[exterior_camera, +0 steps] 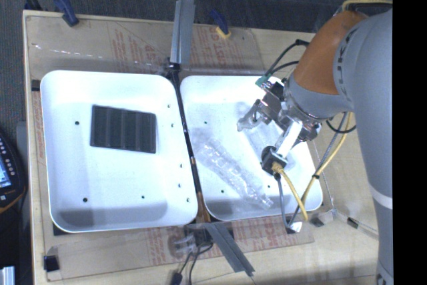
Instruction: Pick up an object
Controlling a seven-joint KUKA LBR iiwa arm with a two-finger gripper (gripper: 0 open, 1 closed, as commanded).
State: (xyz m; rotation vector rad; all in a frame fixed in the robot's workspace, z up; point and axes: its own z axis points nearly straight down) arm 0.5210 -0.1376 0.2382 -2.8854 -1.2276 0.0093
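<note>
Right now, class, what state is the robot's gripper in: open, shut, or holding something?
Gripper: it cannot be told whether it is open or shut; it hangs over the right bin, above a clear plastic wrapper.

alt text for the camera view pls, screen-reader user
A grey robot arm with an orange band reaches from the right over the right white bin, where a long clear plastic packet lies diagonally. The left white bin holds a flat dark ribbed rectangle.
</note>
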